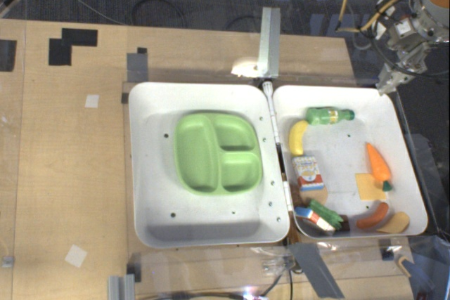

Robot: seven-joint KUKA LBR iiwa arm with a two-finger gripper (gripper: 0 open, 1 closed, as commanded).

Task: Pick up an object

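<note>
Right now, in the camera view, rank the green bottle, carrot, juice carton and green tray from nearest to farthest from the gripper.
From the gripper:
1. Green bottle, right bin's top.
2. Carrot, right bin's right side.
3. Juice carton, right bin's left side.
4. Green tray, left bin.

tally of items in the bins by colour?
Green: 3 (divided tray, bottle, block)
Yellow: 2 (banana, cheese slice)
Orange: 1 (carrot)
Brown/tan: 2 (sausage, bread)
Multicolour: 2 (carton, small box)
Total: 10
</note>
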